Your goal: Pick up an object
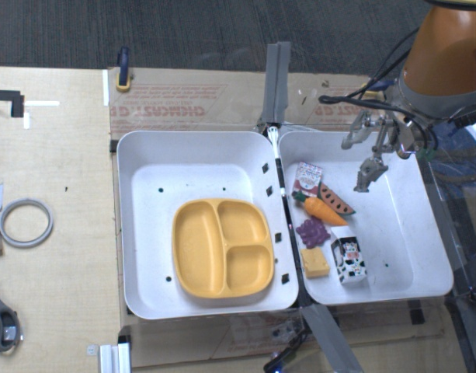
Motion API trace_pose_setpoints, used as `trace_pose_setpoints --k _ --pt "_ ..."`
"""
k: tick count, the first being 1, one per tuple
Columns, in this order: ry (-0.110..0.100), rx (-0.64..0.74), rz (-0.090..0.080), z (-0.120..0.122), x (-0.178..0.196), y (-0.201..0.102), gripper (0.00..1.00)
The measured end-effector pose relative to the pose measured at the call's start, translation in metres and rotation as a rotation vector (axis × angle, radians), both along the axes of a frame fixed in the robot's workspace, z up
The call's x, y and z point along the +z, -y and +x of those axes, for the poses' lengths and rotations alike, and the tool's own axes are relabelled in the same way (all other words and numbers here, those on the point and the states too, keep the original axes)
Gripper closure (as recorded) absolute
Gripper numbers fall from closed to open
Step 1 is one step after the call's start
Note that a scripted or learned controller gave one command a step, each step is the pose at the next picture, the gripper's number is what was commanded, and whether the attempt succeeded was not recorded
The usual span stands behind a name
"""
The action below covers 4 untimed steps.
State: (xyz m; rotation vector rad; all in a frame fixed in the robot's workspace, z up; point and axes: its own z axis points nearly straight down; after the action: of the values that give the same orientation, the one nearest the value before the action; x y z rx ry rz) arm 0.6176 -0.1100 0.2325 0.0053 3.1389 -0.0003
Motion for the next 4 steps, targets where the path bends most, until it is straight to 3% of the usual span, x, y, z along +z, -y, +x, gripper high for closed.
trace_pose_setpoints --k 1,2,3,4 --pt "-0.001 0.178 0.000 -0.047 -0.058 0.002 0.00" --pt "0.002 -0.089 0.000 0.042 -0.136 0.006 0.00" --pt "0.009 -0.086 -0.002 0.044 -0.124 0.006 1.00" --pt "0.004 0.140 -0.001 0.038 -0.038 -0.006 1.00"
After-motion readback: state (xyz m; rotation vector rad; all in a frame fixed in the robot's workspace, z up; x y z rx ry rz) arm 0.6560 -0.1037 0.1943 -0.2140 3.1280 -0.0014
